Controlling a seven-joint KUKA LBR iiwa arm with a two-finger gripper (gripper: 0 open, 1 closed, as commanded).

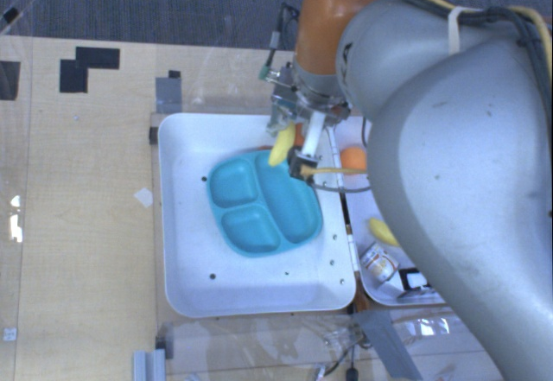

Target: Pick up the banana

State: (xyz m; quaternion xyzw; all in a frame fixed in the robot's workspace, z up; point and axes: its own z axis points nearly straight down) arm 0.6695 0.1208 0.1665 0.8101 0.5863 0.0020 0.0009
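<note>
My fingers (289,146) are clamped on the banana (281,147), which hangs between them just above the blue tray (259,206) (inside the left bin (181,198)). I judge the grasp done; lifting clear remains.

No readable text, labels, brands or numbers anywhere. Black block shapes (86,68) at upper left of the frame on the bench (78,224), plain marks, no lettering. Small can (378,263) at lower right with a label too blurred to read.
</note>
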